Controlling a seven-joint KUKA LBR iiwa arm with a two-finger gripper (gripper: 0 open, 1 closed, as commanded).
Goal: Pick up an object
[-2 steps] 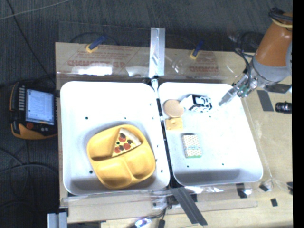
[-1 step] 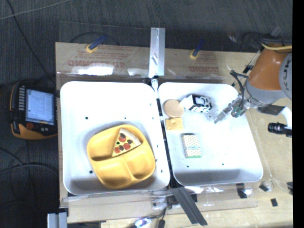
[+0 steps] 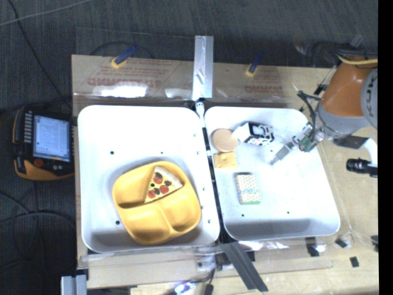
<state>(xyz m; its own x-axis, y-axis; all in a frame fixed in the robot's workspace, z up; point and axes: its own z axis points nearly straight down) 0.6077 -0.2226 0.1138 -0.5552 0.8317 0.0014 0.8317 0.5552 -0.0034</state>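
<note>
Grey KUKA arm w/ orange band (image 3: 344,94) comes in from the right, over the upper right edge of the right shallow white bin (image 3: 307,217). Its two-finger gripper (image 3: 279,154) hangs low over the bin's upper right part, slim metal fingers slanting down-left. Nothing seen btwn them; how far apart they stand: can't tell, too small and blurred.

Objs relative to gripper:
- small black-and-white patterned item (image 3: 259,133): just up-left of the tips, near but apart.
- round tan disc, cookie-like (image 3: 225,140): further left, by the bin's left wall.
- pale yellow square slice, cheese-like (image 3: 225,160): left of gripper, right below the disc, touching or nearly so.
- small rectangular box w/ green-dotted white face (image 3: 248,188): down-left of gripper, mid-bin, lying flat.

Left shallow white bin (image 3: 98,140), well away to the gripper's left, holds a yellow plastic divided plate (image 3: 157,204) w/ a toy pizza slice (image 3: 163,183) in its upper compartment.

Far left, off the bench, an orange-and-black pendant w/ lit screen (image 3: 44,141) on the dark floor.
</note>
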